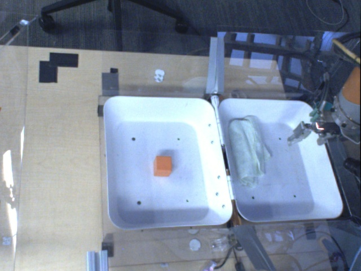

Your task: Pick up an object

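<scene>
A small orange cube (163, 166) rests near the middle of the left bin (121, 208). A rolled pale green-white cloth (247, 150) lies lengthwise in the left part of the right bin (316, 208). My gripper (309, 135) hangs over the right bin's upper right area, to the right of the cloth and apart from it. Its two fingers are spread, and nothing is between them. The grey wrist with its orange band (352, 89) reaches in from the right edge.
A metal divider post (214, 66) stands behind the seam between the bins. Black patches (56, 65) mark the wooden bench at the far left. Framework and cables (293, 55) crowd the space behind the right bin.
</scene>
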Robot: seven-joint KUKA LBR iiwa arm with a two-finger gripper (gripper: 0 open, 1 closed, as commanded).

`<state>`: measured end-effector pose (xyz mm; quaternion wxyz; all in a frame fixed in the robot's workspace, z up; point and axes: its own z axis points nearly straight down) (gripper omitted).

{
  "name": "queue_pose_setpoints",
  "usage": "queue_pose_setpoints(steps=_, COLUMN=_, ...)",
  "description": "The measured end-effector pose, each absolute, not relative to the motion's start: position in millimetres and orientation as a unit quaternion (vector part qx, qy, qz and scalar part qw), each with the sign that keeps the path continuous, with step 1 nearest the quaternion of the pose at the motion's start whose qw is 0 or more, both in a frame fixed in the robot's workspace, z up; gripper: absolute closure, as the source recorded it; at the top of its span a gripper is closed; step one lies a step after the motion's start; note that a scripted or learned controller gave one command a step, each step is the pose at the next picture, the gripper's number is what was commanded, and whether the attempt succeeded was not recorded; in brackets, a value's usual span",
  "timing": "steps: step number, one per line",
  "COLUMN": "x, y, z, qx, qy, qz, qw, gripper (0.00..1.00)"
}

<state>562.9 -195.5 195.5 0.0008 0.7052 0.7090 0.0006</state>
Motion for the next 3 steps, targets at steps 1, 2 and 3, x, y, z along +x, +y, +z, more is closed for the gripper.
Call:
queue_pose_setpoints(steps=1, x=611.1, y=-158, z=89, qx=0.726, qy=0.688, qz=0.0037, qw=0.005, gripper=0.0)
queue_pose_setpoints(steps=2, x=613.4, y=-156, z=102, qx=0.724, qy=0.69, qz=0.0058, qw=0.007, gripper=1.0)
queue_pose_setpoints(steps=3, x=670.3, y=-68, z=204, qx=0.748, qy=0.664, qz=0.0023, qw=0.002, gripper=1.0)
